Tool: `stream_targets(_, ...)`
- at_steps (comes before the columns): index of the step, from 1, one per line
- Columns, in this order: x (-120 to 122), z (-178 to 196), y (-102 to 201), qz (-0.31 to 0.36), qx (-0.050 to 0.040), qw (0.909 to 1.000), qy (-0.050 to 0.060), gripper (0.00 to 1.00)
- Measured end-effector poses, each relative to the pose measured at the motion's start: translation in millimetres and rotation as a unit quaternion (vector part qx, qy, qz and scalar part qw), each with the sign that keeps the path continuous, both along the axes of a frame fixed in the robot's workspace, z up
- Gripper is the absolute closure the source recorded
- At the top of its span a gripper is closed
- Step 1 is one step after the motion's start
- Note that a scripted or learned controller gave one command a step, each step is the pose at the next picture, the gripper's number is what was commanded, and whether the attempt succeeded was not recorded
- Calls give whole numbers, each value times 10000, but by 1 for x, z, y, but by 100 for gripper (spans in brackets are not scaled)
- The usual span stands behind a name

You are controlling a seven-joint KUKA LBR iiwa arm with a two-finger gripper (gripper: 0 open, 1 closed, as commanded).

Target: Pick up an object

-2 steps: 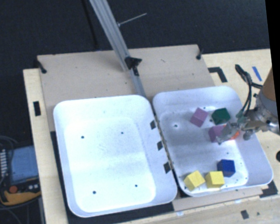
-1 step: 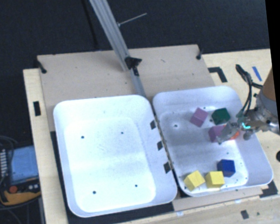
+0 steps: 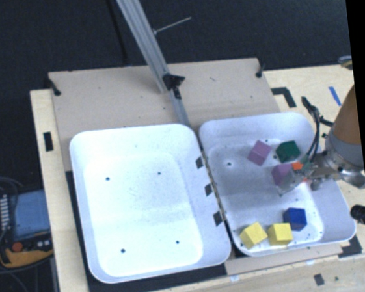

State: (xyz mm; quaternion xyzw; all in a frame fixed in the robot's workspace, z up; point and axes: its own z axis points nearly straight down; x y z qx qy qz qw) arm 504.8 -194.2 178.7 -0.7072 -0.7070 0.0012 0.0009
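Reaching into the right bin, my pincer hovers at a purple block near the worktop's right edge; grip state, I cannot tell.

The arm is cut off at the right edge, and its tool partly hides a purple block.

One camera, fixed high above the bench, looks down at a slant and from some way off, so both bins fit: the left bin and the right bin (the arm enters at the right edge).
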Motion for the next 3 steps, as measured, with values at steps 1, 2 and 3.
stream_targets(1, 2, -63, 0, -3, 5, 10000, 5, 0)
stream_targets(2, 3, -81, -1, -10, -6, 10000, -25, 0)
stream_targets(3, 4, -69, -3, -42, -13, 10000, -49, 100)
